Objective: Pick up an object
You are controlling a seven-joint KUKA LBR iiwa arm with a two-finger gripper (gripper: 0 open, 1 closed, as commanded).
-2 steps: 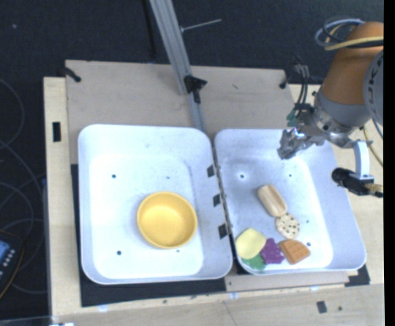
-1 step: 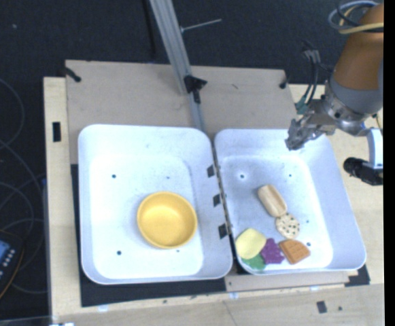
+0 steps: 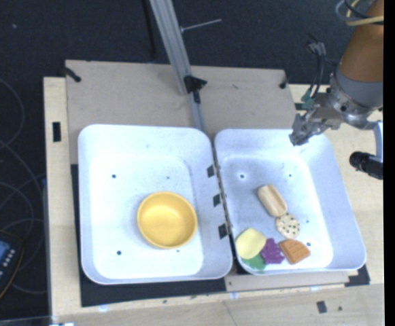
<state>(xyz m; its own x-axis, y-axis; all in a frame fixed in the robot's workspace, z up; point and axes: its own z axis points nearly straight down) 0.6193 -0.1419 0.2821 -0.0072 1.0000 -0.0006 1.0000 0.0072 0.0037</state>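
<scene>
The gripper (image 3: 299, 138) hangs over the right white bin's (image 3: 333, 182) far edge, finger state indiscernible, well apart from the tan bread-roll-shaped toy (image 3: 272, 200) mid-bin; descending there risks striking the rim and grasping nothing.

Both bins are white with fine dark specks: the left bin (image 3: 102, 182) and the right bin (image 3: 319, 182). The bowl (image 3: 166, 219) is plain yellow. The bread roll (image 3: 272, 200) is tan; the cookie (image 3: 287, 225) is cream with dark dots. The grapes (image 3: 272, 251) are purple, the wedge (image 3: 294, 250) orange. The bench (image 3: 58, 182) is pale beige.
</scene>
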